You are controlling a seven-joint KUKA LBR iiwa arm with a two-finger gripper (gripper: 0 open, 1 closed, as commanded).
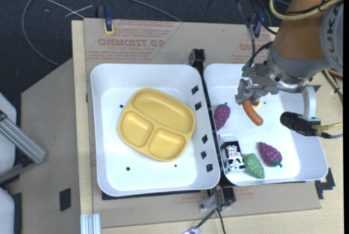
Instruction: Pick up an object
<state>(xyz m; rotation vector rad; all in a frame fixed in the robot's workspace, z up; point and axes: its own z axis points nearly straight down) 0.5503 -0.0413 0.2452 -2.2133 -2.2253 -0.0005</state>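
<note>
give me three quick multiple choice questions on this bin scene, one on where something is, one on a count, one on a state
1. Where does the yellow divided plate lie?
A. in the left bin
B. in the right bin
C. on the carpet

2. How many purple grape bunches lie in the right bin?
A. one
B. two
C. four

3. How does the orange carrot stand to the gripper?
A. far off in the other bin
B. right at the gripper's tip, one end under it
C. on the yellow plate

Answers: 1 A, the plate lies inside the left bin's walls. 2 B, one bunch by the divider, one near the front. 3 B, the carrot's upper end meets the gripper.
</note>
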